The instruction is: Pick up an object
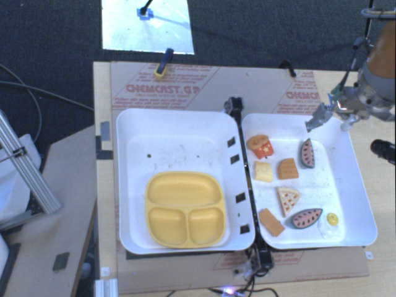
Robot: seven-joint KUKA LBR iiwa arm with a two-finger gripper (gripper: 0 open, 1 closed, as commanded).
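**Tool above the right bin's far edge, nothing in its grip**

You see the tool (323, 117) reaching in from the right, hanging over the far rim of the right bin (359, 184). Its two fingers (314, 121) stand slightly apart with no object between them. The grey arm (377, 79) runs off toward the upper right corner.

All the pickable pieces lie in the right bin, below and apart from the tool. Nearest to it you have the watermelon slice (307, 153), standing on end near the bin's right half, and the red tomato piece (260, 146) near the divider. Just below the tomato sits a pale cheese cube (263, 172), with an orange cracker (288, 168) just beside it. Further toward you lie a waffle wedge (288, 199), an orange bread stick (271, 222), a second watermelon slice (306, 218) lying flat, and a small yellow coin-like piece (332, 218) near the front right corner.

The left bin (133, 135) holds a yellow divided plate (185, 208) with three compartments. Both bins rest on a cardboard sheet (204, 85) on the tabletop (74, 166).
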